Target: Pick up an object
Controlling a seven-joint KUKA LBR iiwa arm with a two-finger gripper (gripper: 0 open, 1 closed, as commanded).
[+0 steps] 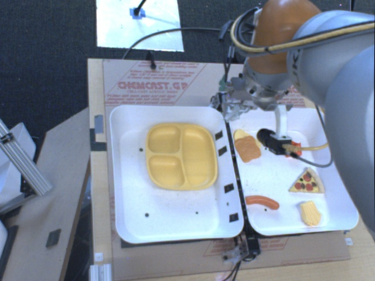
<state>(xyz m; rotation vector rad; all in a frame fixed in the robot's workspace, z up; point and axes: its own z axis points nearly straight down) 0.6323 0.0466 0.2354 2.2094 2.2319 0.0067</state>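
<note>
Gripper point(231, 105) at 12 o'clock end of bin divider point(234, 171), open/closed can't tell. Toast point(247, 147) at its 5; sausage point(262, 202), pizza point(307, 182) farther; tray point(180, 156) at 8.

"What did the arm point(345, 69) look like?"

"Thick and rounded, cased in smooth pale grey; a glossy orange band point(284, 19) bulged like a dome above the wrist point(261, 85)."

"Any cables?"

"A yellowish hose point(237, 40) looped beside the orange part and ran along the grey casing; a thinner grey line lay next to it."

"And the wrist itself?"

"It was a silvery-grey ring, duller than the casing; the gripper point(230, 107) under it was a small cluster of dark and bright metal parts, too fine to make out further."
</note>
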